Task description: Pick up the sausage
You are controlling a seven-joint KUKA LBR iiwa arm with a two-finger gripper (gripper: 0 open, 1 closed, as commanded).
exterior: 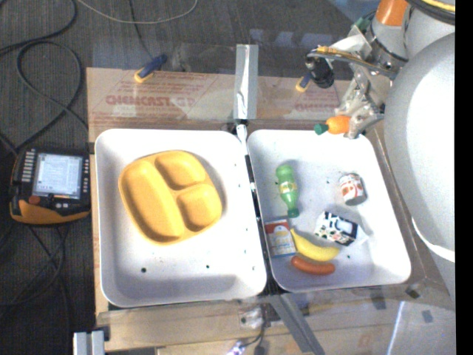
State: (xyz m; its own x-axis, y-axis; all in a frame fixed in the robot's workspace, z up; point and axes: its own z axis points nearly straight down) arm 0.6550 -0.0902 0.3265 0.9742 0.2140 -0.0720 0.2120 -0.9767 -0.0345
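The sausage (313, 266) is a short red-orange link lying flat near the front wall of the right bin (384, 268), just below a banana (315, 247) and touching it. My gripper (353, 122) hangs over the bin's far right corner, far from the sausage. Its fingers are closed on a small orange carrot with a green tip (335, 126), which sticks out to the left of them.
The right bin also holds a green bottle (287, 188), a small can (352, 188), a black-and-white carton (337, 228) and a small red-and-white box (278, 239). A yellow divided tray (172, 194) sits in the left bin (118, 272). A teach pendant (50, 183) lies left of the bench.
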